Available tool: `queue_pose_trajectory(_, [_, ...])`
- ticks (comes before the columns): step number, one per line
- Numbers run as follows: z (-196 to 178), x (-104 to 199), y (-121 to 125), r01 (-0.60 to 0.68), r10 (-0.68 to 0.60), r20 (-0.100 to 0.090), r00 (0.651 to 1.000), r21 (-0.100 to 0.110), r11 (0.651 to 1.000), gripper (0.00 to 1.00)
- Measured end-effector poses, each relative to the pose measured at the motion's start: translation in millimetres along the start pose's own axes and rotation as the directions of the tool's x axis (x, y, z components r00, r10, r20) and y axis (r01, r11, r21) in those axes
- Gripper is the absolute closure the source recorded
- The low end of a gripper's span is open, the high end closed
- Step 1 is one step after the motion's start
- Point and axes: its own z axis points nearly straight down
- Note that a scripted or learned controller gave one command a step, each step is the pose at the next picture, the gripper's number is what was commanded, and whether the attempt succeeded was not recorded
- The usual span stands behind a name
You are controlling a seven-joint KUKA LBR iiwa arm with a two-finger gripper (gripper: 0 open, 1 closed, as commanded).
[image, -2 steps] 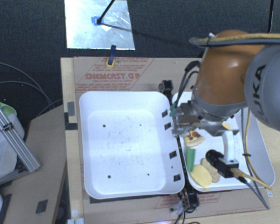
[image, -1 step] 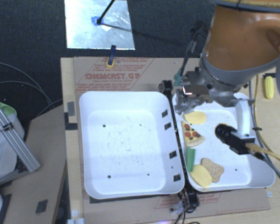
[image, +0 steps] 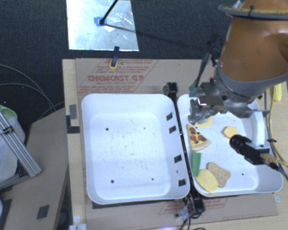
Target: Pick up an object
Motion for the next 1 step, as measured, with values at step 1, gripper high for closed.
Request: queue_pose_trajectory(1, [-12.0, 1.9, 0.8, 0.008, -0.008, -0.001, 1.000, -0.004, 1.000, 1.00])
